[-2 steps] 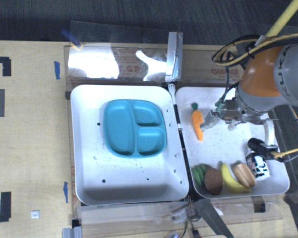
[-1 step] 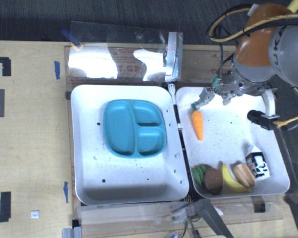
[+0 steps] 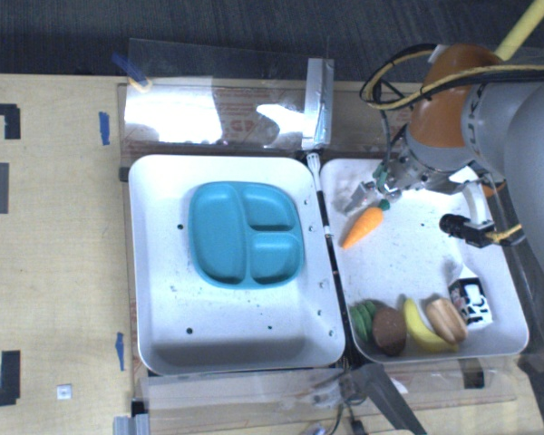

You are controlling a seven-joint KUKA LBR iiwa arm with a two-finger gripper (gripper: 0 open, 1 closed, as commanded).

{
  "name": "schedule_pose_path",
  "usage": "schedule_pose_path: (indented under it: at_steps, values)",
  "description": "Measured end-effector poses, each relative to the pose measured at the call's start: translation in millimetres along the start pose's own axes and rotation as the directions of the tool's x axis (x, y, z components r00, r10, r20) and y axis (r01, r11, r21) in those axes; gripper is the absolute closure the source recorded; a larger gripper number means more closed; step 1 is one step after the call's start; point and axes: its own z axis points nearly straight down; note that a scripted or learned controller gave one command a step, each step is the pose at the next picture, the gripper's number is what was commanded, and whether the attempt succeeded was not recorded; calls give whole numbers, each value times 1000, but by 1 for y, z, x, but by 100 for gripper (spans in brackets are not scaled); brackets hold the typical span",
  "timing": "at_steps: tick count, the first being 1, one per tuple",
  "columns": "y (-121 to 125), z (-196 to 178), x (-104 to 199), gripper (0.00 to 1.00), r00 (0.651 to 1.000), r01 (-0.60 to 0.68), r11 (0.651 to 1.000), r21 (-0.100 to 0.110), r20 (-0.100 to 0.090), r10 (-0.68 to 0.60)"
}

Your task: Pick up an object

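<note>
An orange toy carrot (image 3: 363,227) with a small green top lies at a slant in the right bin (image 3: 490,270), close to its left wall. My gripper (image 3: 381,187) hangs just above and behind the carrot's green end, at the bin's back left. Its tip is small and partly in shadow. The grey arm with the orange band (image 3: 449,107) reaches in from the upper right. Whether the gripper touches the carrot I cannot tell.
Along the right bin's front edge sit a green toy (image 3: 364,315), a brown one (image 3: 389,330), a yellow banana (image 3: 420,326), a bun (image 3: 446,321) and a black-and-white item (image 3: 471,299). A blue divided plate (image 3: 246,234) lies in the left bin (image 3: 163,315).
</note>
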Motion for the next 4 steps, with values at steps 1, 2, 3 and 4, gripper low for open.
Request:
schedule_pose_path:
  at_steps: [1,2,3,4]
  values:
    - [-30,4,3,0,999,-47,999,-1,0,47]
    - [-38,4,-20,0,1000,7,1000,-1,2,-7]
    - [-19,3,-13,0,1000,14,1000,-1,1,-14]
    - [26,-101,48,0,999,-35,999,-11,1,35]
